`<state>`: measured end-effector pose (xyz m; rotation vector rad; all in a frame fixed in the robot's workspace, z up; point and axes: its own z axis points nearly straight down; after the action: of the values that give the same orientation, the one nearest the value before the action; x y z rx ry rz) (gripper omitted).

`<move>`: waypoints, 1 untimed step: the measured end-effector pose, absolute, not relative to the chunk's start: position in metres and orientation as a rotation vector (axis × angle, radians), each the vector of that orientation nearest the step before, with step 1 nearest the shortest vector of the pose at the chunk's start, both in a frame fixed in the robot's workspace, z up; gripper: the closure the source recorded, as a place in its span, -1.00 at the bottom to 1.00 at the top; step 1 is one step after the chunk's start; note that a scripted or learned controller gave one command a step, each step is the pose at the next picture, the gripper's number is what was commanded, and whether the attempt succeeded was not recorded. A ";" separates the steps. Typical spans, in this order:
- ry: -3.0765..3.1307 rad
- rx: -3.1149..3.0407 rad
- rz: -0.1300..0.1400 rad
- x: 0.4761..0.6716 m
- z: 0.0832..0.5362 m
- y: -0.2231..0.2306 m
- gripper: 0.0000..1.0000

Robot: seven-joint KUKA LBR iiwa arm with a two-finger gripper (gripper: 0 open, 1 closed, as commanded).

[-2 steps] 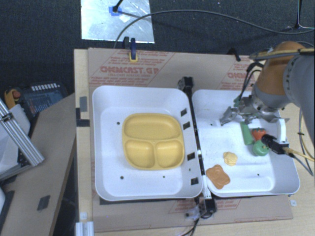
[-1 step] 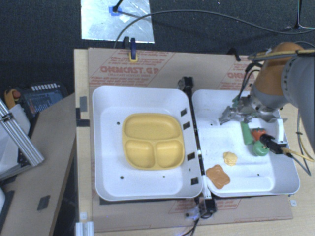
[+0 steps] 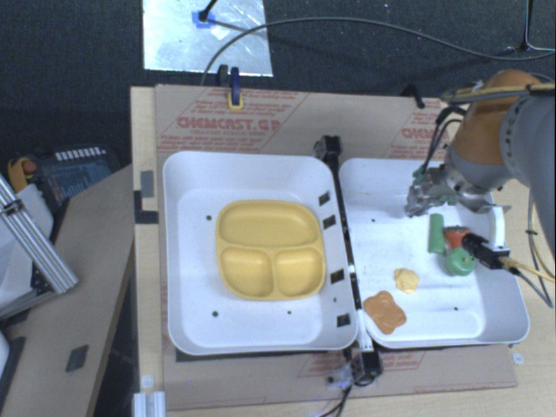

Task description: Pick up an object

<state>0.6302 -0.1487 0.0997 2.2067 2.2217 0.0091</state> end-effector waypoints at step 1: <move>2.223 2.212 0.006 0.637 0.145 -0.150 1.00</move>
<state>0.6373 -0.1501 0.1452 2.2119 2.2227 0.0060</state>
